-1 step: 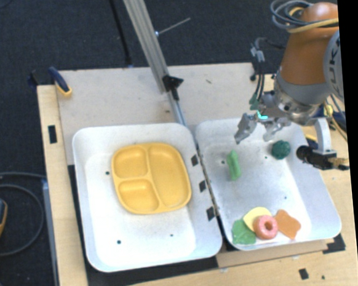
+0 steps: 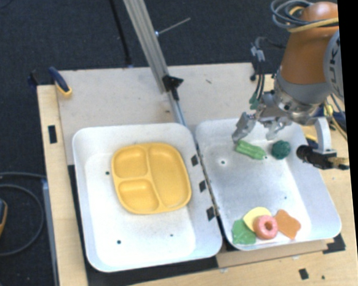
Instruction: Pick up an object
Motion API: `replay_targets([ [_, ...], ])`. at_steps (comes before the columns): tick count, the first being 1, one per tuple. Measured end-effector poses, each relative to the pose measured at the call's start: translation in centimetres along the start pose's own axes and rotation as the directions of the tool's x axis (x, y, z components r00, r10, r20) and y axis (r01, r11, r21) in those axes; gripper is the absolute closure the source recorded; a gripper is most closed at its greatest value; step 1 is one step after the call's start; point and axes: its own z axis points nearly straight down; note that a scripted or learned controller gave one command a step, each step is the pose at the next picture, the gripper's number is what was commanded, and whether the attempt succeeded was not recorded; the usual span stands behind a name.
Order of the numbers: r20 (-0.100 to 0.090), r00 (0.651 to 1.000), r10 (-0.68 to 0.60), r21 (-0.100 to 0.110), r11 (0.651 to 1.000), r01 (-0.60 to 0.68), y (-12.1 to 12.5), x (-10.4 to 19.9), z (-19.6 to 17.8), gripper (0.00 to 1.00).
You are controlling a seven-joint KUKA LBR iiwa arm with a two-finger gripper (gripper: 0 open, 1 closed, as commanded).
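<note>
My gripper hangs over the far part of the right bin, its fingers spread open with nothing between them. Just below it, on the bin floor, lies a light green oblong piece. A dark green round piece sits right beside that, under the gripper's right side. In the bin's near corner a pink ring, a yellow piece, a green piece and an orange piece are clustered together.
The left bin holds a yellow divided plate. A metal post rises slanting from the bench behind the bins. Black clips sit on the rim between the two bins. Cables hang by the arm at the right.
</note>
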Motion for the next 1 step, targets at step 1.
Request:
replay_targets([
  [1,0.001,1.0,0.002,0.004,1.0,-0.002,-0.45,-0.61,4.45,0.0],
])
